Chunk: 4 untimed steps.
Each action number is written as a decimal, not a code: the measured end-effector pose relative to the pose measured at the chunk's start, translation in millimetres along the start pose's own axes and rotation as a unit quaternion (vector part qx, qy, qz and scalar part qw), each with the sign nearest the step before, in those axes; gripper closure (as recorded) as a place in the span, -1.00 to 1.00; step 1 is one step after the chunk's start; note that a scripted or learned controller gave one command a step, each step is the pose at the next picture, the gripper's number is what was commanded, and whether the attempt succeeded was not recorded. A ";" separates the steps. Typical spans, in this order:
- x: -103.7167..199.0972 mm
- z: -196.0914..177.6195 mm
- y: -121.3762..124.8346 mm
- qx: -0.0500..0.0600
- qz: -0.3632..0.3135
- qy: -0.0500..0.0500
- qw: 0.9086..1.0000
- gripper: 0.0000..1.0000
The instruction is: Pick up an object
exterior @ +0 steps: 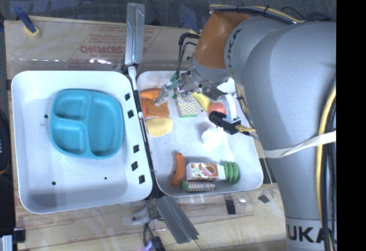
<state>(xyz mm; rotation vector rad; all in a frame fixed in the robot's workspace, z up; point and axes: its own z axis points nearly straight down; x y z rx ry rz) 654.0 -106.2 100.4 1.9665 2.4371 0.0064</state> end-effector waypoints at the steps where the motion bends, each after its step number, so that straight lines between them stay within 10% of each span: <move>1: -12.6 0.2 4.5 0.000 -0.007 0.002 1.000 -1.00; 2: -53.2 -1.1 -29.1 -0.003 0.010 -0.001 1.000 -1.00; 4: -56.9 -83.3 -7.1 0.003 -0.200 0.002 0.980 -1.00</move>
